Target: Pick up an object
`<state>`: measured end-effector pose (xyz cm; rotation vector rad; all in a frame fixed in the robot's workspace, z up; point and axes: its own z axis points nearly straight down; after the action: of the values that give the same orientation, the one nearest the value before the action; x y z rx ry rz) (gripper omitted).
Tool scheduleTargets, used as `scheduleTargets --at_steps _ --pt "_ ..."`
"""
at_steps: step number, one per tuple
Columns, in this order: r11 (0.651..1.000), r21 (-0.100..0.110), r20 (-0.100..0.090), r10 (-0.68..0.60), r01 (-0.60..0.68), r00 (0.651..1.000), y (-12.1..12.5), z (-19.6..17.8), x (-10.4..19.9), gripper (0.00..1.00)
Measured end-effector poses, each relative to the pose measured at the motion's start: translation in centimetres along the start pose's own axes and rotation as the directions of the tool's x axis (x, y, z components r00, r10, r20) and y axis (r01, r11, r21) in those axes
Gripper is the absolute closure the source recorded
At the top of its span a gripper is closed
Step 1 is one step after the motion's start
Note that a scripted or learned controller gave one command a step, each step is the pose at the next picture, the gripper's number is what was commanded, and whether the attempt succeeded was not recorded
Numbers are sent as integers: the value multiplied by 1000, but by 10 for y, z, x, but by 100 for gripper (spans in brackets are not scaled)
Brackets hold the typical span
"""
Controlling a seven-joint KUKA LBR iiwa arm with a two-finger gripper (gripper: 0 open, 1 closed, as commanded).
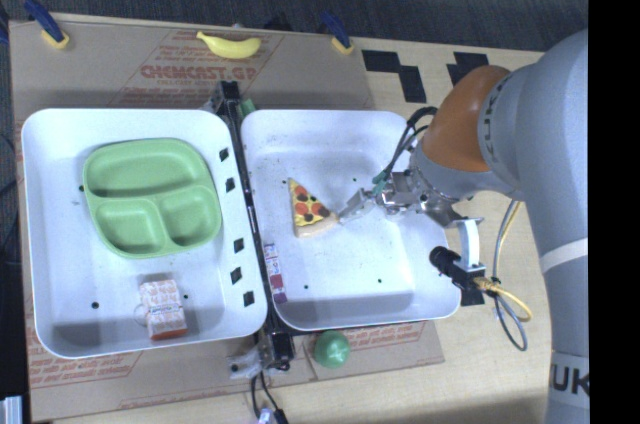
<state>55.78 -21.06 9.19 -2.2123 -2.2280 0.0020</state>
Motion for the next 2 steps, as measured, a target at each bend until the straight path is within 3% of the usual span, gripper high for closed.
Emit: scheduleTargets --at_steps 1,2 --pt "1000 -1 -1 2 -2 1000 39 0 0 0" --pt "1000 -1 -2 -2 2 1000 39 -11 0 100"
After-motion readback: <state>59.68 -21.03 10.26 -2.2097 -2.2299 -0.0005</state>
